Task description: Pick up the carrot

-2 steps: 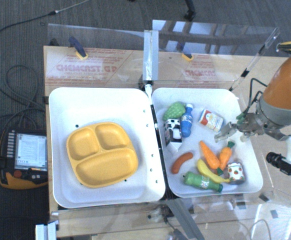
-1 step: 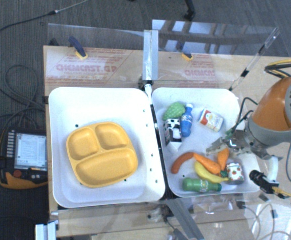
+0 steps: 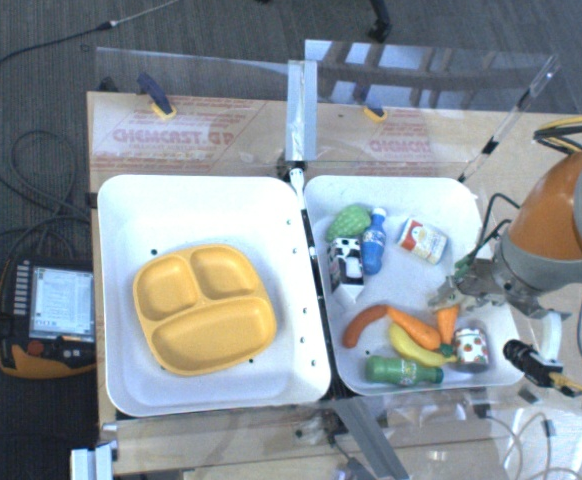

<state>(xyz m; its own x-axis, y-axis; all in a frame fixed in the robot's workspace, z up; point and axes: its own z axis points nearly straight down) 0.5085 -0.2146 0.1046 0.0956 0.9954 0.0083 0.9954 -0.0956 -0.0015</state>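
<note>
Fingers cannot be judged wide or narrow; the gripper (image 3: 463, 290) is seen at the right bin's (image 3: 316, 268) right wall as a dark cluster of parts, with nothing visibly held between its tips. Just below and beside that cluster a small carrot (image 3: 448, 321) is found, stub end up; whether it is touched cannot be told. Further to the left an orange wedge (image 3: 414, 329) is laid across a banana (image 3: 416, 347), and a curved sausage (image 3: 365, 323) lies beyond; the crowding is judged to leave little room for a clean closure. Well away leftward, a yellow divided plate (image 3: 205, 308) is seated in the left bin (image 3: 111, 298).
</note>
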